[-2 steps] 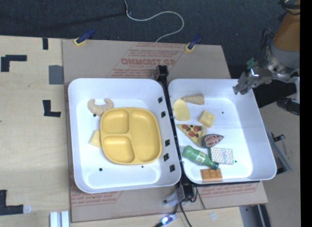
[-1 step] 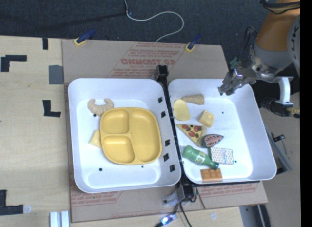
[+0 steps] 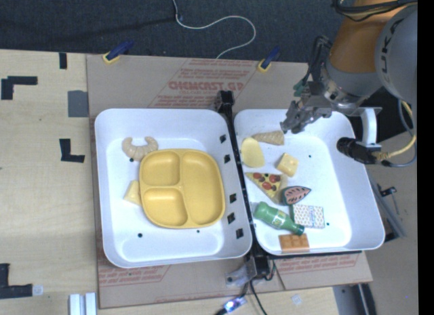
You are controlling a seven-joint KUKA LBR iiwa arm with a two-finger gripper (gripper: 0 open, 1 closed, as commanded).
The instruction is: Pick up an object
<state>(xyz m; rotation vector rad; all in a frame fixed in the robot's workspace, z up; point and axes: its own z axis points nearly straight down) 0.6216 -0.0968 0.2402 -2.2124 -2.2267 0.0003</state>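
Note:
My gripper (image 3: 293, 122) hangs over the back of the right bin (image 3: 339, 171), just right of a tan cone-shaped piece (image 3: 270, 137). Nothing shows between its fingers. Below it lie a pale yellow cheese wedge (image 3: 252, 152), a small yellow block (image 3: 287, 164), a pizza slice (image 3: 266, 182), a watermelon slice (image 3: 296, 194), a green bottle (image 3: 277, 217), a patterned square (image 3: 309, 215) and a brown waffle piece (image 3: 293, 242).
The left bin (image 3: 115, 131) holds a yellow divided plate (image 3: 182, 187), a tan croissant-like piece (image 3: 137, 146) behind it and a yellow wedge (image 3: 131, 192) at its left. A black divider clip (image 3: 225, 99) sits between the bins. A cable runs across the dark back surface.

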